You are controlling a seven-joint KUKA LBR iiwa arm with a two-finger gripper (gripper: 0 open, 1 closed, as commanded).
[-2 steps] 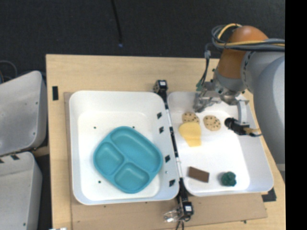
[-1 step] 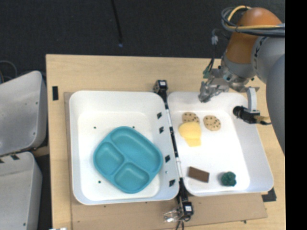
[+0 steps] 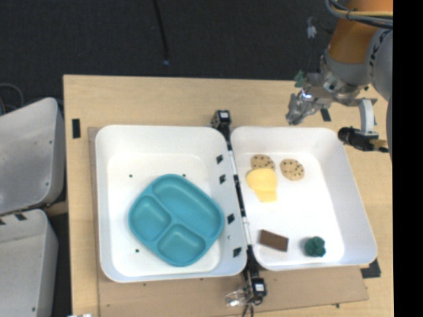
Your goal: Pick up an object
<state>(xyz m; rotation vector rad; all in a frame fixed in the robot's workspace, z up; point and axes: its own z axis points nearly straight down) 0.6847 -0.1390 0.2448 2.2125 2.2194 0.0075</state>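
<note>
The blue tray (image 3: 175,219) lies left of the divider (image 3: 234,197). Right of it sit two cookies (image 3: 262,162), a yellow piece (image 3: 262,184), a brown bar (image 3: 273,240) and a green lump (image 3: 314,246), spread apart for easy reach. My gripper (image 3: 299,108) hovers beyond the far rim, nothing in it.

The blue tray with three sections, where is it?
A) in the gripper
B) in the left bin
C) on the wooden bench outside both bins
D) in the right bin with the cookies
B: the blue tray lies flat on the floor of the left bin, while the two cookies are in the right bin.
</note>
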